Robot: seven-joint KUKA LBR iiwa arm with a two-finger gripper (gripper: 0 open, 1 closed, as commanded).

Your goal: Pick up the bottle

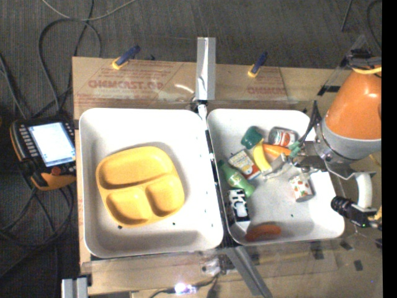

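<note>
A cardboard-covered bench on dark carpet bears two white bins. The left bin holds a yellow tray. In the right bin, the green bottle lies at nine o'clock. The gripper hangs at three o'clock; whether it is apart or together cannot be told.

The arm reaches in from the right edge of the camera view, its orange band uppermost with the grey wrist section just below it. The wrist points left and slightly down. The gripper extends from the wrist toward the left, hanging low. Its fingers are too small and dark to read.
</note>
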